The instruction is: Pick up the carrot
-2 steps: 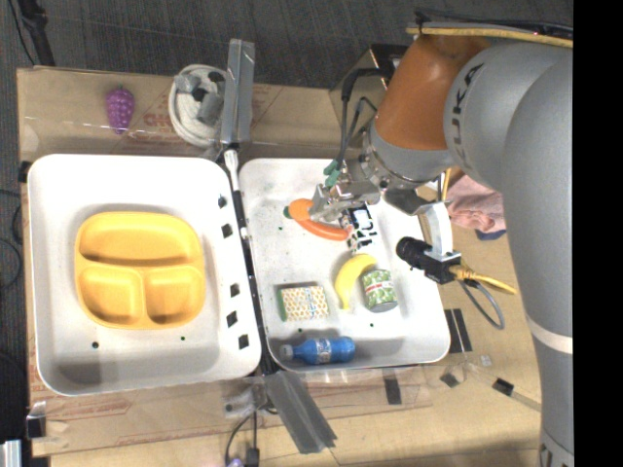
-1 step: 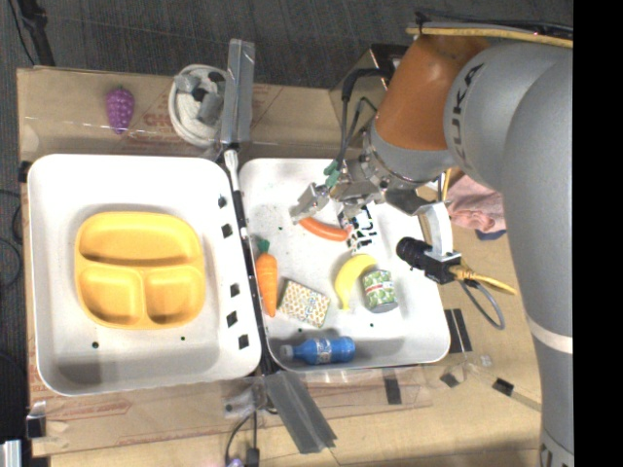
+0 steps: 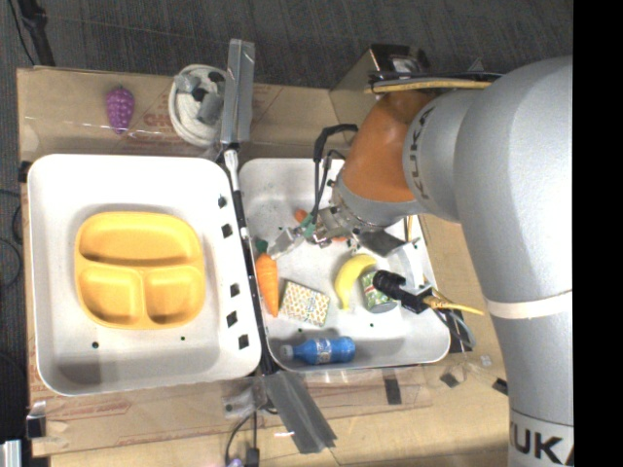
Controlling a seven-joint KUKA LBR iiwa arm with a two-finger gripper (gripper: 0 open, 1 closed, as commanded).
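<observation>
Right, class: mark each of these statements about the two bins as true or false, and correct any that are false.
1. The carrot lies in the right bin, close to its left wall. True.
2. The yellow divided tray sits in the right bin. False: it sits in the left bin.
3. The pincer is holding the carrot. False: the carrot lies on the bin floor, below the pincer and apart from it.
4. A blue bottle lies near the front edge of the right bin. True.
5. The banana is in the left bin. False: it is in the right bin, beside a patterned box.
</observation>
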